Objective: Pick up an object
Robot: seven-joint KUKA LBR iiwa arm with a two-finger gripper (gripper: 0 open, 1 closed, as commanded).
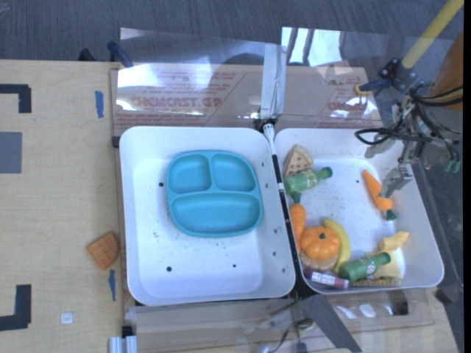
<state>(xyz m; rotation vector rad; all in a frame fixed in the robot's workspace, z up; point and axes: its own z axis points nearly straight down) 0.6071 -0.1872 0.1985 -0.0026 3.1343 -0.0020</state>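
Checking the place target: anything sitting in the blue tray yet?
No. The blue tray in the left bin shows bare compartments; the toys, such as the pumpkin, lie in the right bin.

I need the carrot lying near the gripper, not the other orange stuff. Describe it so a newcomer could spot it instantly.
Look in the right-hand white bin, along its right side just below the gripper. The carrot lies alone on bare white floor, slim and tapered, unlike the round pumpkin in the pile lower left.

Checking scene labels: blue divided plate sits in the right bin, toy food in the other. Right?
Not quite. The camera view shows the blue divided plate in the left bin; the toy food, such as the pumpkin, lies in the right bin.
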